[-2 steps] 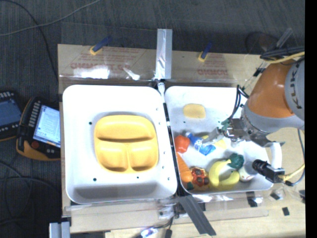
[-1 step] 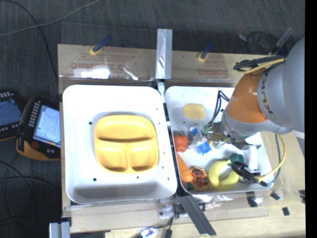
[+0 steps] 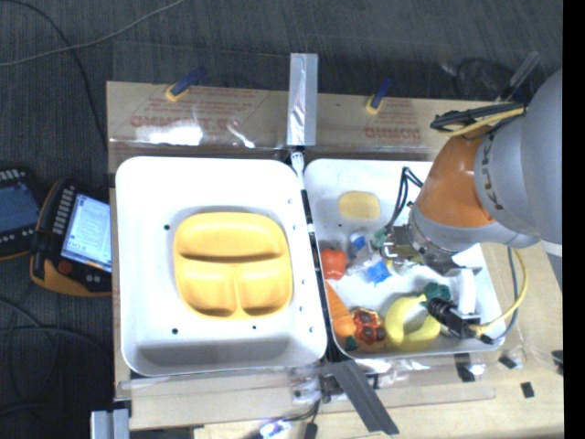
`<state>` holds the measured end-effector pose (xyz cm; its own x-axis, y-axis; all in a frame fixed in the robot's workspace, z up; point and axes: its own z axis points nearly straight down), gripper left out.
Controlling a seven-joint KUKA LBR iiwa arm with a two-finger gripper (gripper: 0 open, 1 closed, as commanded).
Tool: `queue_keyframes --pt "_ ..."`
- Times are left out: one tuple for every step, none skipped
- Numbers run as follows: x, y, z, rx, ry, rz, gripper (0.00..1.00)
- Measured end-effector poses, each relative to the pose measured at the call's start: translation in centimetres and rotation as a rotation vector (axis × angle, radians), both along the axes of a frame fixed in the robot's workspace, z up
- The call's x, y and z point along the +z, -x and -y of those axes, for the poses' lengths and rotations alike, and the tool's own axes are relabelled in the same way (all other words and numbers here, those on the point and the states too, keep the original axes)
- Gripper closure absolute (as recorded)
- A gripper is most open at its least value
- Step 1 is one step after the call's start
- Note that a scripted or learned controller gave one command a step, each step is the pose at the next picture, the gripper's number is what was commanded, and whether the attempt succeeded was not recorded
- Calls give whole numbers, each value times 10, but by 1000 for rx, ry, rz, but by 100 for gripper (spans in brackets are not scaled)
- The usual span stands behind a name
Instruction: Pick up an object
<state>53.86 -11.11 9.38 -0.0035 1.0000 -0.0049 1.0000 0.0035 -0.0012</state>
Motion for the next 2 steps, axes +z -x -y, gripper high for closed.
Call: queue_keyframes --pt "9 0 -1 2 -2 -2 100" --pt "89 -63 -22 -121 -1 -2 100"
